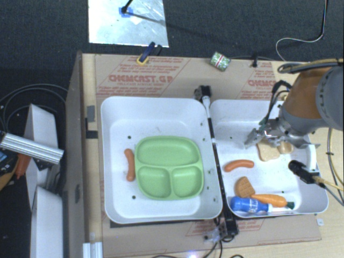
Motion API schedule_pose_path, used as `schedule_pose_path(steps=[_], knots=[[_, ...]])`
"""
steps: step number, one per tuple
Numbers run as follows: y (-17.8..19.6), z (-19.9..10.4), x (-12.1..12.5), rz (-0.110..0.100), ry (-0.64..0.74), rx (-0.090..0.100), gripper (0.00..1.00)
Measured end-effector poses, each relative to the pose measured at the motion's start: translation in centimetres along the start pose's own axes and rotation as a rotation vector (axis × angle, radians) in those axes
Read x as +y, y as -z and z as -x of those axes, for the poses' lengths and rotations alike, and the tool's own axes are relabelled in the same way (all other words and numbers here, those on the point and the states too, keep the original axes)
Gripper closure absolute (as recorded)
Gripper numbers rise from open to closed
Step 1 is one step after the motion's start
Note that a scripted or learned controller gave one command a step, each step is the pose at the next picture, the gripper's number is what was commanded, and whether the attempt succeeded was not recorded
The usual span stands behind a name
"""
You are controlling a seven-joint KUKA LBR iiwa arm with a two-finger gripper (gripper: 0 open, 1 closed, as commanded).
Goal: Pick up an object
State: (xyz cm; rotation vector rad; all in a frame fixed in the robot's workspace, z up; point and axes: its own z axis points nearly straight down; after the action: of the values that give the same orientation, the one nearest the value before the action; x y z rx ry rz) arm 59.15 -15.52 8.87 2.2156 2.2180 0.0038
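Over the right bin (322, 198), near its far right side, I see the gripper (269, 138) low above the floor, right at a pale slice of toast (269, 152). The arm (306, 98) covers most of the tool from this angle, so I cannot tell how it is set, and I see nothing clearly caught in it. I judge the task as not yet done: no object is lifted, and every item I can make out lies on a bin floor.

Taking the right bin as my reference, the toast sits toward its far right, touching or just under the tool. A sausage (238, 165) lies near the bin's middle, left of the toast. A brown cracker-like piece (244, 187) rests nearer the front, just behind a blue bottle (248, 205) and a carrot (270, 200) along the front wall. Left of the right bin, the second bin (115, 144) holds a green divided plate (169, 165) with another sausage (129, 164) beside it.

What remains, as I read it, is the whole grasp: closing on the toast, then raising it clear. Flat toast on a flat floor looks awkward to pinch.
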Motion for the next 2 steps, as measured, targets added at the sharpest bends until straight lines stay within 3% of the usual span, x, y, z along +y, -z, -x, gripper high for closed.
schedule_pose_path(steps=[1,2], knots=[[0.4,2.6,-1.6,0.015,0.015,0.017,0.00],[2.7,3.7,-1.1,-0.004,0.013,0.027,0.00]])
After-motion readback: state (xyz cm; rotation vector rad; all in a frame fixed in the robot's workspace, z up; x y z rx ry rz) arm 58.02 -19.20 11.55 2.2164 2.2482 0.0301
